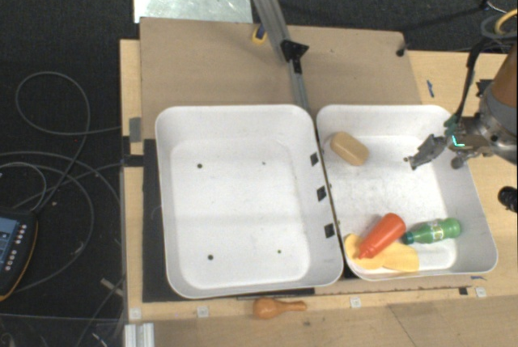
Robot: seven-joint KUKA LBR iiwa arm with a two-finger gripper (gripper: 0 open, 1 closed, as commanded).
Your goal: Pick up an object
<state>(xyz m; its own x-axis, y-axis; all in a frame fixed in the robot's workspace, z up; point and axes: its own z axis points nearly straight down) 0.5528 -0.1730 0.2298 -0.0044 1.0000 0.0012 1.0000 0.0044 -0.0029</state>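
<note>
Gripper [437, 150] over right bin [473, 212], finger state impossible to tell; orange bottle [382, 234], green bottle [433, 231] and yellow piece [394, 259] crowd together, risking a slipped grab.

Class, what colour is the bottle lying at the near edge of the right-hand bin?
Green, seen in the camera view: the bottle.

Smooth white plastic bins [235, 123] on a matt cardboard-brown bench [210, 62]

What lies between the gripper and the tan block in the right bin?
Nothing: in the camera view the stretch from the gripper to the tan block is bare white floor of the right bin.
</note>
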